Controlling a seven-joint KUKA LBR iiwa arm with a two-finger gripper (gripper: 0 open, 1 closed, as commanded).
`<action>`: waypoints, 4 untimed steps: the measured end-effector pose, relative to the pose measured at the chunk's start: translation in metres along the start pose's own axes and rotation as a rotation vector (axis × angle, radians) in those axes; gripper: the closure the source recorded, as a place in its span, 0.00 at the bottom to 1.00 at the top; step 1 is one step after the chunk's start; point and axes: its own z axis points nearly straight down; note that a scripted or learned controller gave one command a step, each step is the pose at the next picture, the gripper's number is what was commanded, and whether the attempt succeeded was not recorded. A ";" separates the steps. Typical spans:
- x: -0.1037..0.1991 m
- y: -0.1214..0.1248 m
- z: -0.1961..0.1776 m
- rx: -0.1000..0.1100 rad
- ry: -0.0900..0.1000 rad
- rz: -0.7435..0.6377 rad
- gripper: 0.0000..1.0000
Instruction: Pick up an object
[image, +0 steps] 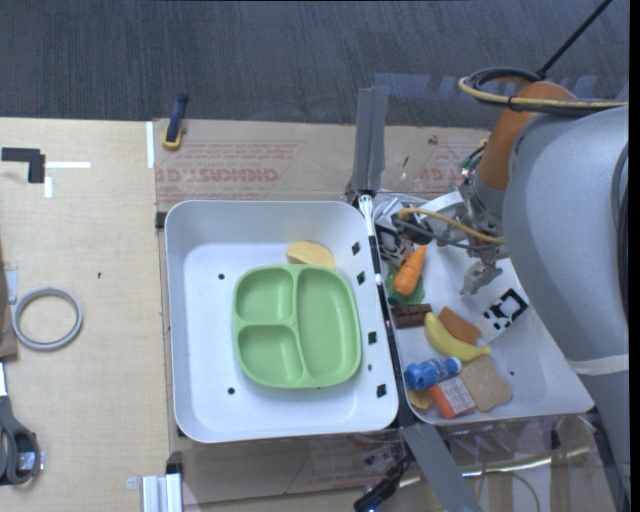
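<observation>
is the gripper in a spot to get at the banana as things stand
Probably yes. The gripper hangs over the right bin, and the banana lies just below it in the view, uncovered on top.

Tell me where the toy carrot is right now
The carrot lies in the right bin, near its upper left corner against the divider between the bins, just above a brown block and left of the claw.
</observation>
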 end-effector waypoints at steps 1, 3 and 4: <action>0.006 -0.009 -0.019 0.000 0.001 0.002 0.00; -0.004 0.006 0.000 0.000 0.000 -0.019 0.00; -0.059 0.002 0.000 0.001 -0.001 0.003 0.00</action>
